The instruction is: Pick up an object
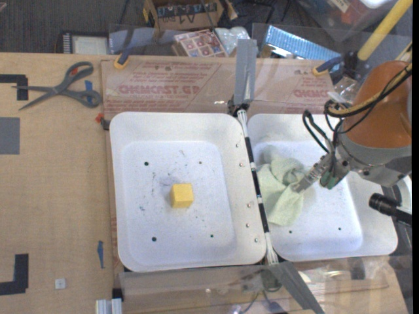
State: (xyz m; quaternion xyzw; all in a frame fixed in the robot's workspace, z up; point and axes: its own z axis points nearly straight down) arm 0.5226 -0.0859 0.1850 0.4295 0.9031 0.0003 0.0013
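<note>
Table (52, 195) is carrying two white bins side by side. Left bin (131, 142) is holding just a yellow cube (182, 195) near its middle, untouched. Right bin (366, 234) is holding a pale green cloth (281, 188) bunched against the divider. Gripper (306, 182) is angling low from the right, tips pressing at the cloth's edge, likely targeting it. Can't tell its state.

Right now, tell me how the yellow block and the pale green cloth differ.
The yellow block is a small, rigid cube; the pale green cloth is larger, soft and crumpled. The block sits alone mid-floor in the left bin; the cloth lies in the right bin against the divider, with the gripper at its edge. Both rest on white bin floors.
</note>
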